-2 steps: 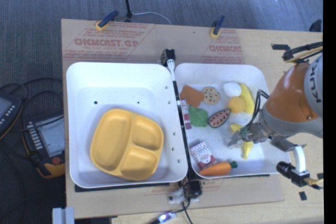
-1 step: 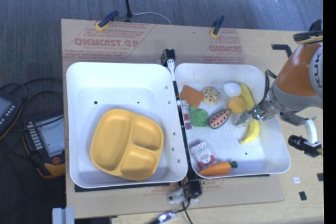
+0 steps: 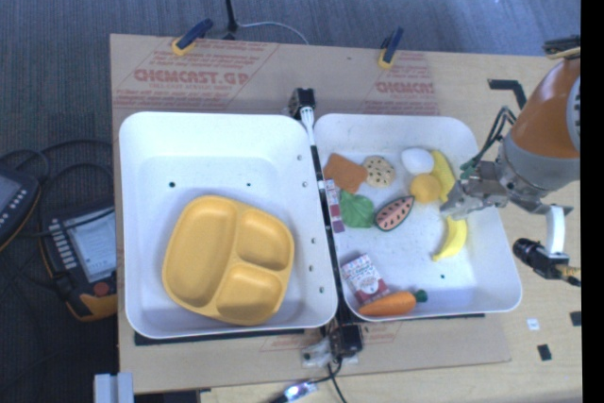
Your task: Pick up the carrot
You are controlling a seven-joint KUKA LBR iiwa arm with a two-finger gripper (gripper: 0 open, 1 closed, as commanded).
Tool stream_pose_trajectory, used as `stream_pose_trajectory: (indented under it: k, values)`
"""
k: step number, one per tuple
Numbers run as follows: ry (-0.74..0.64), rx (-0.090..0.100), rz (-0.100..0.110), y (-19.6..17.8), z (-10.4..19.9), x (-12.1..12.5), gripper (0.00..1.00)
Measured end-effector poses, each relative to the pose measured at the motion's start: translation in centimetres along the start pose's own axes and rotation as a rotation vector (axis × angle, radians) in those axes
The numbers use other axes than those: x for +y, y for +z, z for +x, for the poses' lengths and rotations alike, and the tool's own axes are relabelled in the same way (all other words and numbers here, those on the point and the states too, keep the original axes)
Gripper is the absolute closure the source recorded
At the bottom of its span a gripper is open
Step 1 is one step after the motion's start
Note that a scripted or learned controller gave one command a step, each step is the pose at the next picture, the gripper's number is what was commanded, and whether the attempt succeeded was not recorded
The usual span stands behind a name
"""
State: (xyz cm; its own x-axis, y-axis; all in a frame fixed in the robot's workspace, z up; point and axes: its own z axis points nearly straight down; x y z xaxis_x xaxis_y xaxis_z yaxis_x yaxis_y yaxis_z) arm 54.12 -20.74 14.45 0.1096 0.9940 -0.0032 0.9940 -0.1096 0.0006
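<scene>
Two bins (image 3: pixel 142 132), one tray (image 3: pixel 229 257), one carrot (image 3: pixel 389 303).

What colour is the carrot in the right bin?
Orange, with a small green top at one end. The carrot shows clearly in the camera view, near the bin's front edge.

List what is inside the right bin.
The right bin holds a carrot by its near wall, a red packet, two bananas, a cookie, an egg and a green piece. The claw covers whatever lies beneath it.
</scene>
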Motion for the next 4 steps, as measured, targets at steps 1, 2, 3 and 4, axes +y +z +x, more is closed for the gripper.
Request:
stream_pose_trajectory:
  k: [1,2,3,4]
  values:
    - [-0.119,-0.01,-0.018,5.2,6.8,-5.7,1.0]
    - [-0.055,-0.002,-0.005,-4.4,3.4,-5.9,1.0]
    - [0.119,-0.003,-0.004,-16.2,1.0,-4.5,1.0]
    - [0.116,-0.005,0.001,-16.8,1.1,-4.5,1.0]
